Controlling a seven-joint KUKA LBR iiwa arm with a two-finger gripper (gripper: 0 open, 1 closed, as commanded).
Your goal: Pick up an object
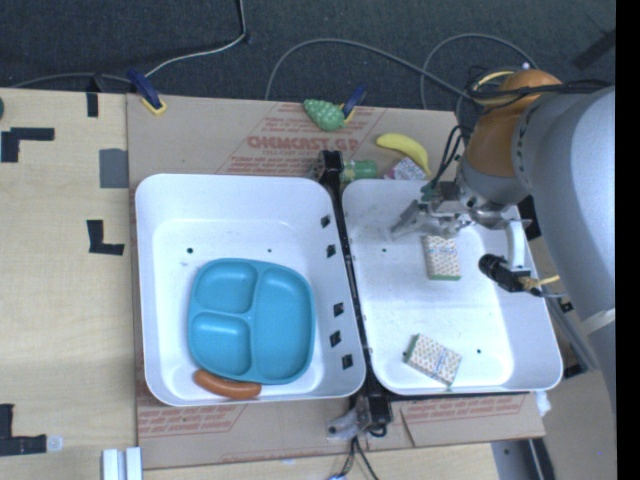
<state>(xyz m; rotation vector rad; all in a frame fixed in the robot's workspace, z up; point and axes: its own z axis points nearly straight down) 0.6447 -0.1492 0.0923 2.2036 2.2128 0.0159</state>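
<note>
My gripper (428, 225) hangs over the far part of the right bin (500, 313), its two grey fingers spread open with nothing between them. A small speckled block (442, 258) lies on the bin floor just in front of the fingertips, apart from them. A second speckled block (433, 358) lies tilted near the bin's front edge. The arm's orange band (500, 133) rises behind the gripper.
The left bin (165, 228) holds a blue divided plate (250, 320) and an orange sausage (227, 385) at its front. Behind the bins on the cardboard lie a banana (403, 148) and a green toy (325, 114). The arm's grey body (585, 198) covers the right side.
</note>
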